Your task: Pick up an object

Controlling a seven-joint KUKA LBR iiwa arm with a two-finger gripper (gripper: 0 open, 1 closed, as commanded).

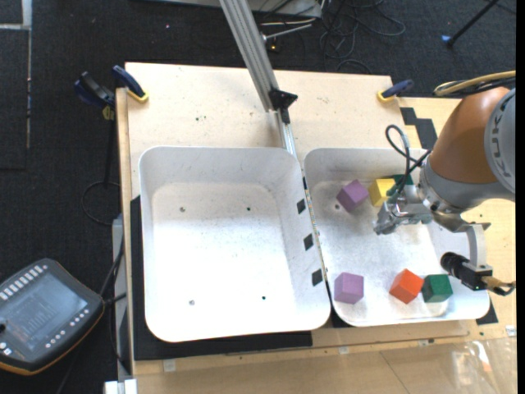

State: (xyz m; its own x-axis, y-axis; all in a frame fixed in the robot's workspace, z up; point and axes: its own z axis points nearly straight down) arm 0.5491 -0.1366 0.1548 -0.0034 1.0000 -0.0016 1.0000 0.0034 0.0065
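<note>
- Your bench (213, 105) is pale speckled board; dark carpet and cables (361, 15) lie at twelve o'clock.
- You cannot tell the gripper's (387, 222) state.

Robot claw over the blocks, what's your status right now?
Gripper low in right white bin, beside yellow block; nothing seen between fingers. Purple block close by. Other blocks apart.

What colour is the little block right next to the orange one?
Green, seen in the camera view, beside the orange block in the right bin.
</note>
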